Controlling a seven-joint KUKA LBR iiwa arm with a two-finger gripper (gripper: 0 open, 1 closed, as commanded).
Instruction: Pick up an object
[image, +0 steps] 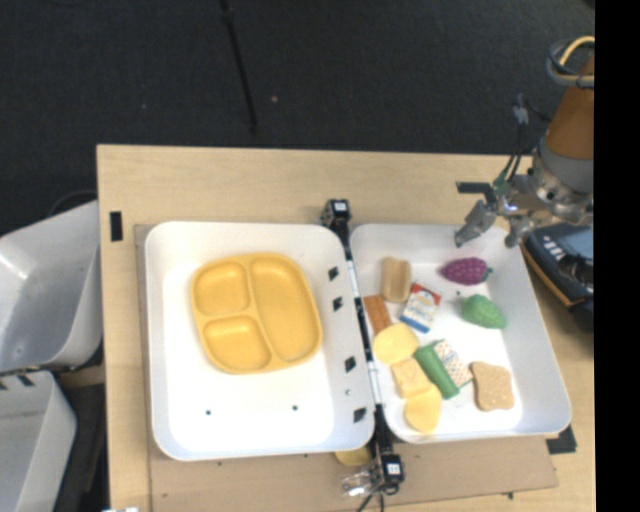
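the gripper (490, 222), fingers spread and holding nothing, hangs at 12 o'clock over the right bin (530, 330), grapes (465, 270) just below, yellow tray (257, 312) at 9.

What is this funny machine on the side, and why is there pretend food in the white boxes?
It is a robot arm, seen by a camera looking down from above. Its hand hangs over the right white bin and holds nothing. That bin has toy food: purple grapes, a green vegetable, a slice of bread and more. The left bin holds a yellow divided plate. The robot's job is to pick one thing up.
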